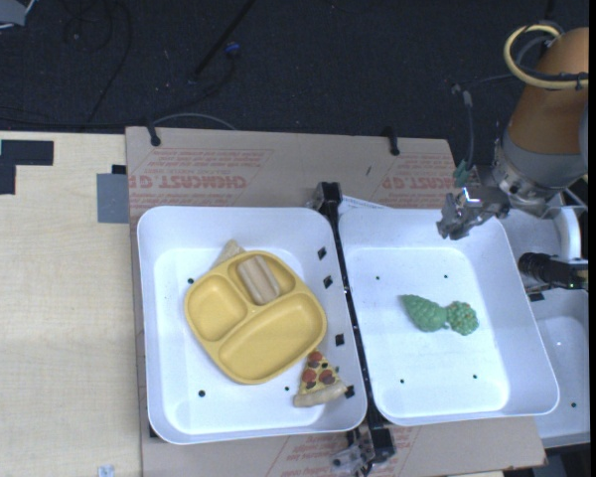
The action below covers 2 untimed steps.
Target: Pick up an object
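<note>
A green broccoli piece (438, 315) lies in the right bin (407, 405), a little right of its middle. In the left bin (169, 266) a yellow sectioned plate (263, 336) holds a tan hot-dog bun (258, 278) in its upper compartment. A pizza slice (319, 383) rests beside the plate's lower right edge. My gripper (459, 217) hangs over the right bin's far right corner, well above and behind the broccoli. It is small and dark against the bin rim. I see nothing in it.
A black divider clip (330, 202) joins the two bins at the far edge. Cardboard (258, 172) lies under the bins. The arm's orange band and grey wrist (548, 117) stand at the far right, with white equipment (566, 266) beside the right bin.
</note>
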### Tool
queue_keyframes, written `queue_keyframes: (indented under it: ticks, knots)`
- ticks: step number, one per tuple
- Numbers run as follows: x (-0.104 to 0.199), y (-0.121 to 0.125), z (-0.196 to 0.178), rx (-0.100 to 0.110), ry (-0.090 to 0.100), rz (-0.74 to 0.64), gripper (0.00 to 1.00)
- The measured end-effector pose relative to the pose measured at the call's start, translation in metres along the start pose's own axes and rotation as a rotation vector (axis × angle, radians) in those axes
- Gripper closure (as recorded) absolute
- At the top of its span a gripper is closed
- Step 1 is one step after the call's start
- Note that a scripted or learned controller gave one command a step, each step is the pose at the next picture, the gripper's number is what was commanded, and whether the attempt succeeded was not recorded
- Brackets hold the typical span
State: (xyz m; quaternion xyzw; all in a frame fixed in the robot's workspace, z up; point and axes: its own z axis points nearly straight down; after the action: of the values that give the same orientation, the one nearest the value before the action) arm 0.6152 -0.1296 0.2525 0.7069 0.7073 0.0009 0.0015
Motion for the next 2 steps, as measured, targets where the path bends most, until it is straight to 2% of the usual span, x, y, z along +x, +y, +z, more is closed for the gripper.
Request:
queue_keyframes:
  ticks: [1, 2]
  knots:
    - [0.061, -0.006, 0.012, 0.008, 0.004, -0.004, 1.00]
    - [0.107, -0.020, 0.009, 0.008, 0.003, -0.004, 1.00]
